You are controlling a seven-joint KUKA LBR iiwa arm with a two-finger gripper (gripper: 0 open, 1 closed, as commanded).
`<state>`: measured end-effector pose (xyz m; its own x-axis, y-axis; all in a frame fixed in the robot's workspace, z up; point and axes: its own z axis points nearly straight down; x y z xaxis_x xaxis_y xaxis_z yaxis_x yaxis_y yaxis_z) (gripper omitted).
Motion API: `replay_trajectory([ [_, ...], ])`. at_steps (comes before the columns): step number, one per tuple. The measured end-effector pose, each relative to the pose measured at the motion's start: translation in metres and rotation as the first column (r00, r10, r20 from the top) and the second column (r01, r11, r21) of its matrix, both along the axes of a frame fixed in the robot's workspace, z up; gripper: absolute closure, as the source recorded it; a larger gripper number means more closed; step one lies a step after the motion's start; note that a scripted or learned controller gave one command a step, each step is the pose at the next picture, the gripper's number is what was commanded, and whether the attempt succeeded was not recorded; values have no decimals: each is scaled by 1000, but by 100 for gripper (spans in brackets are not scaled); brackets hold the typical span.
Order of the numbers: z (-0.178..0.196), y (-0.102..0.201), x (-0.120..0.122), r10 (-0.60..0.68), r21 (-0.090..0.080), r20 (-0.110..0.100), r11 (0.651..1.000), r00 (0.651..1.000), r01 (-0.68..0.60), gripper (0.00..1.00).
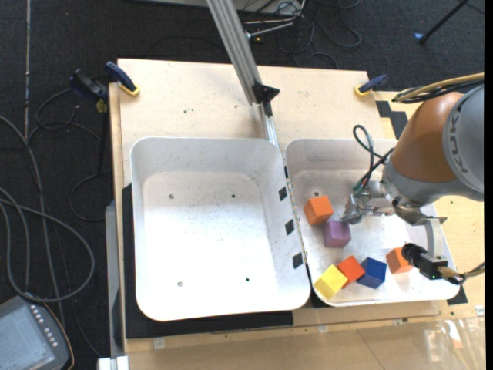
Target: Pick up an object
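Observation:
Several small blocks lie in the right bin (323,156): an orange cube (318,209), a purple cube (337,233), a yellow block (330,281), a smaller orange block (351,268), a blue block (373,272) and another orange block (397,260) near the right wall. My gripper (355,210) hangs low over the bin, just right of the orange cube and above the purple cube. The arm's body hides much of the gripper from above.
The left bin (154,160) sits beside the right one, sharing a raised middle edge. A metal pole (235,37) slants down to the bins' far junction. Blue and yellow clamps (122,78) (370,85) grip the bench's back corners. Cables trail by the wrist.

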<state>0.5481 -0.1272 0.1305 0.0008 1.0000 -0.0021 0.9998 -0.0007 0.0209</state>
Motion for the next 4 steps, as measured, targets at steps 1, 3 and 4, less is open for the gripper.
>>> replay_trajectory([
  [1, 52, -1, -8, 3, 0, -15, 1000, 1000, -3, 100],
  [3, 111, 60, -6, 10, 4, -19, 1000, 1000, -10, 100],
  [4, 102, 113, 3, 9, 4, -22, 1000, 1000, -9, 100],
])
